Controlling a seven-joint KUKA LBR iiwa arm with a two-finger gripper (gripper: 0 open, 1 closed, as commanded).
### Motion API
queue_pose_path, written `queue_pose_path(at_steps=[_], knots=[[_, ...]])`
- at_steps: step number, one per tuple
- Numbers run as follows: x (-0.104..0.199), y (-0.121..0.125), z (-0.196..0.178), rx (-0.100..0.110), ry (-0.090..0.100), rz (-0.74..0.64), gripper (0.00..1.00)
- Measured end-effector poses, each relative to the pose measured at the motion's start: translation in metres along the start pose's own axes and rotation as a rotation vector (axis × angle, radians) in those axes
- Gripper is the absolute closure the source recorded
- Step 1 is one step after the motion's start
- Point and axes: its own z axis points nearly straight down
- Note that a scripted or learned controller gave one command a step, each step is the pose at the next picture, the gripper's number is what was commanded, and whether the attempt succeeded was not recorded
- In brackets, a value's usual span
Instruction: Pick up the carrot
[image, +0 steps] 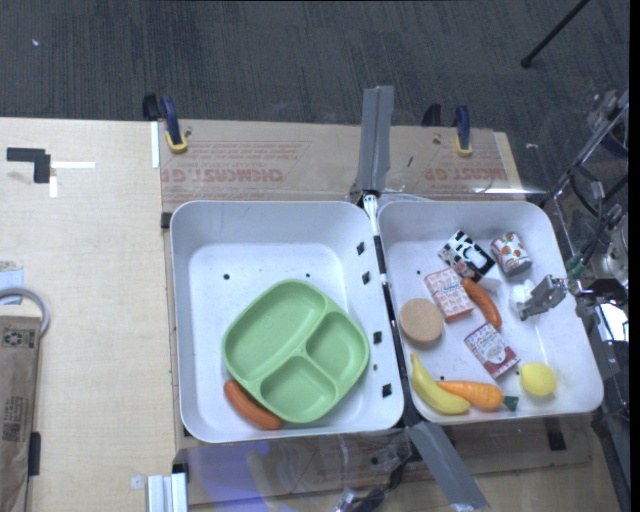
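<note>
Camera view: carrot against right bin's front rim.

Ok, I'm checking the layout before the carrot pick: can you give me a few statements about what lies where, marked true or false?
1. The green plate lies in the left bin. True.
2. The green-topped carrot lies in the left bin. False: it lies in the right bin, by the near wall, beside the banana.
3. The lemon lies in the right bin, near its near right corner. True.
4. The gripper is above the green plate. False: it is over the right bin, close to its right wall.
</note>
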Motion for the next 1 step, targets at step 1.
queue_pose_path(at_steps=[1], knots=[[0.0426,-0.007,0.1062,0.0,0.0,-0.051,0.0]])
